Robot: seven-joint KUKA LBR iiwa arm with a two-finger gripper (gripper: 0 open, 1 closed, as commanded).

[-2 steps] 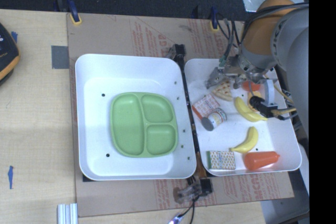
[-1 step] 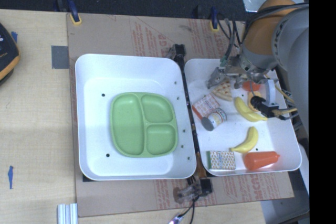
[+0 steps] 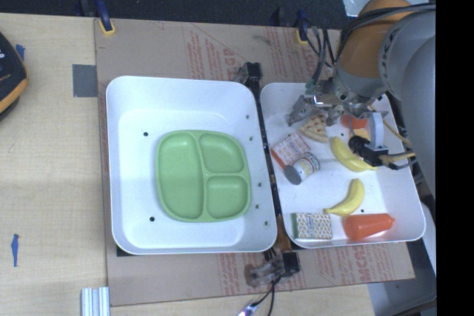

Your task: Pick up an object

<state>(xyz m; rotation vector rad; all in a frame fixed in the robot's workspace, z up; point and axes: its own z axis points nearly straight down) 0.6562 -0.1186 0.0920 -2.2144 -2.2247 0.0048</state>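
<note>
In the left bin (image 3: 122,159) we see a green divided plate (image 3: 201,175) lying flat near its middle. In the right bin (image 3: 404,229) a small can (image 3: 296,159) lies on its side by the left wall, with a printed packet (image 3: 313,226) in the near corner, an orange carrot-like piece (image 3: 368,225) beside it, and two bananas (image 3: 349,199) toward the right.

Over the far part of that bin the gripper (image 3: 317,106) hangs just above a pizza slice (image 3: 315,129), and we cannot tell how its jaws stand.
</note>
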